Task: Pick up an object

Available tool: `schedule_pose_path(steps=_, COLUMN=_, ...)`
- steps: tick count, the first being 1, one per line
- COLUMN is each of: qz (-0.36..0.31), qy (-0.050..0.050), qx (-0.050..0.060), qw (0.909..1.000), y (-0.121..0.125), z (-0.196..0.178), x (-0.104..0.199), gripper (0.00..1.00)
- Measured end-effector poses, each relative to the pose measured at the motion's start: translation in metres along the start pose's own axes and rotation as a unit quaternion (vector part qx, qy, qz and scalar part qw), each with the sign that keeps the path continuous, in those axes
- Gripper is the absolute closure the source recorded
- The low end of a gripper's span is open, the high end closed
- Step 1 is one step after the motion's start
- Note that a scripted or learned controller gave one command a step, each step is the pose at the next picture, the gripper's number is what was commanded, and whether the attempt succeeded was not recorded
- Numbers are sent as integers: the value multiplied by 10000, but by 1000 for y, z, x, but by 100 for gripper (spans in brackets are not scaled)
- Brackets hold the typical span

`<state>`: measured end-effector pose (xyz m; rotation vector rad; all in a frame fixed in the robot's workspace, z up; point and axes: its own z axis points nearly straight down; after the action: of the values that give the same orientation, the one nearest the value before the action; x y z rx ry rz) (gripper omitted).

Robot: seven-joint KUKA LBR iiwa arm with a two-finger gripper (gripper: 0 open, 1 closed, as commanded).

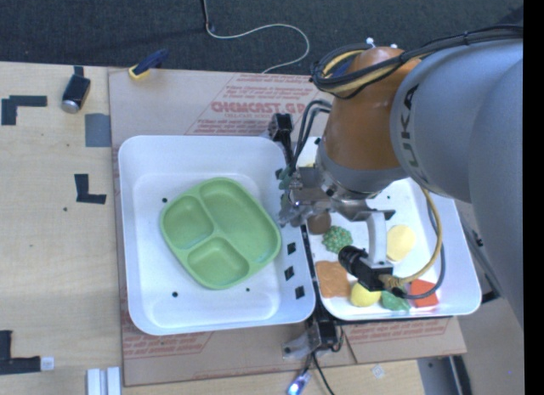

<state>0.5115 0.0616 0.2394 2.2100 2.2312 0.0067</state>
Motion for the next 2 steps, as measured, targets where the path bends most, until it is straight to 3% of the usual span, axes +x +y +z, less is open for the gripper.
schedule_pose_path(steps=1, qz=33, qy=-12, qx=41, qw=10000, y=-2, z=-7, x=-4, gripper=100)
schedule_pose_path(steps=2, qz=32, qy=-3, qx=-6, qw=10000, y=-28, z=-93, x=2, gripper=100)
